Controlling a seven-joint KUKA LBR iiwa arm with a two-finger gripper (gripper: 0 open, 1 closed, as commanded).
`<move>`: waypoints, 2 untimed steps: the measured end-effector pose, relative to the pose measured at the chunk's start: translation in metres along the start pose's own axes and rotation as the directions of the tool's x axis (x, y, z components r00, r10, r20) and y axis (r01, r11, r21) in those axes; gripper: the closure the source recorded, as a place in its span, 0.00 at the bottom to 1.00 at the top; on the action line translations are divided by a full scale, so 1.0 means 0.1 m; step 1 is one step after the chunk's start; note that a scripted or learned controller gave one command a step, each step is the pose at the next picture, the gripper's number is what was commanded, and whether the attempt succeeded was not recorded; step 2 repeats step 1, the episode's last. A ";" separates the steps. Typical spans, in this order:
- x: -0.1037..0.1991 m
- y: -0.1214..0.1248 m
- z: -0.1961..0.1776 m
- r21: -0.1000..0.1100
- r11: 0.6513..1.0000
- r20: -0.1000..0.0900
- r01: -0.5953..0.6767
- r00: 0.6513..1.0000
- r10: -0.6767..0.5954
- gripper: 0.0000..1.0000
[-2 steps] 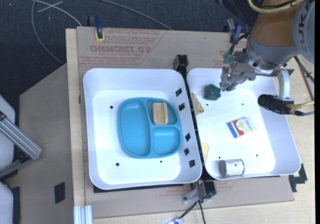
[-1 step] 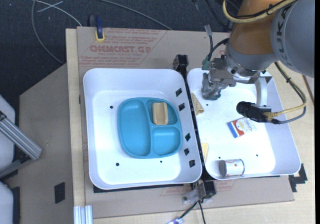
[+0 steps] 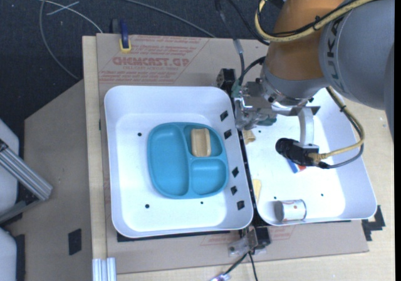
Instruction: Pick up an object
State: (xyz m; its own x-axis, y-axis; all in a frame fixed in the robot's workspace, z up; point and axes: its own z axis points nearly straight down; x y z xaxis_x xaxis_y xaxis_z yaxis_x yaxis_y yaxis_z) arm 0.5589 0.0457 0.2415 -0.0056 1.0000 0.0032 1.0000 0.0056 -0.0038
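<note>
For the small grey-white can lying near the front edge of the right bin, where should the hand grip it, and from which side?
Probably across the middle of the can's round body, coming straight down from above. It lies on its side with its length running left to right, so fingers closing front to back would meet the curved sides. The right bin's front rim is close, leaving little room there.

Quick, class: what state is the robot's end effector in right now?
End effector: cannot be told; it hangs above the right bin's left edge.
</note>
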 end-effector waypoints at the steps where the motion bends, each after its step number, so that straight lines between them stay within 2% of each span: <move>1: 0.43 -0.18 0.07 0.001 1.000 0.000 -0.001 1.000 0.001 1.00; 2: 0.43 -0.18 0.07 0.001 1.000 0.000 -0.001 1.000 0.001 1.00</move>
